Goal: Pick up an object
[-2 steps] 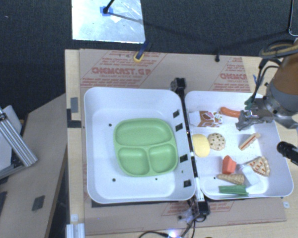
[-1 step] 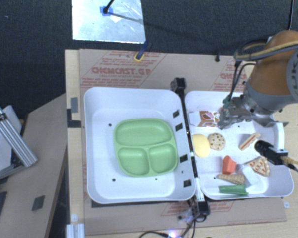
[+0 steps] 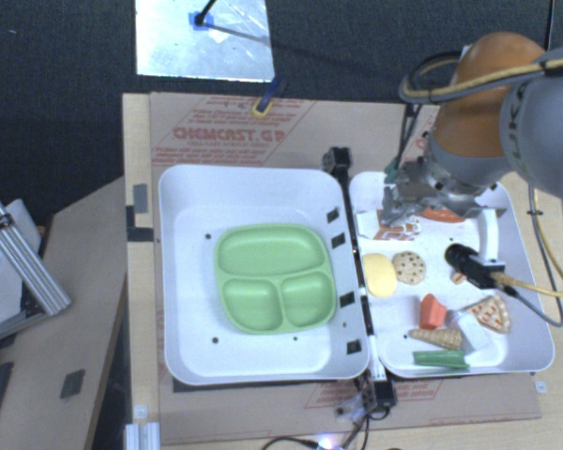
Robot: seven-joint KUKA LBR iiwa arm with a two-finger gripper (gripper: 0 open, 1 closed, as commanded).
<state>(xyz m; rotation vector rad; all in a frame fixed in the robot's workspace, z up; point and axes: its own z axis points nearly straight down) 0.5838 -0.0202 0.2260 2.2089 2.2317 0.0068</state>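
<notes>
Your pincer (image 3: 400, 198) is down low in the right bin (image 3: 530, 340), in the far corner by the divider. From this angle you honestly can't tell if it's open or closed, because the wrist sits right over it, and nothing shows as gripped.

The closest thing to grab is a flat white-and-red piece (image 3: 401, 227) just on the camera side of the pincer. It might be touching, I can't say. An orange strip (image 3: 443, 216) lies just beside it, toward the arm.

My worries:
- That piece looks thin and flat, so the pincer could close on air or scrape the bin floor.
- The pincer is tight to the corner, so a small offset could bump the wall or divider.

A bit further out toward the camera sit a cookie (image 3: 410, 267) and a yellow round piece (image 3: 379, 276), touching or nearly so. A sloppy sweep could shove them around.

Across the divider, well apart from the pincer, the green tray (image 3: 267, 277) in the left bin (image 3: 183, 251) looks out of harm's way, I reckon
</notes>
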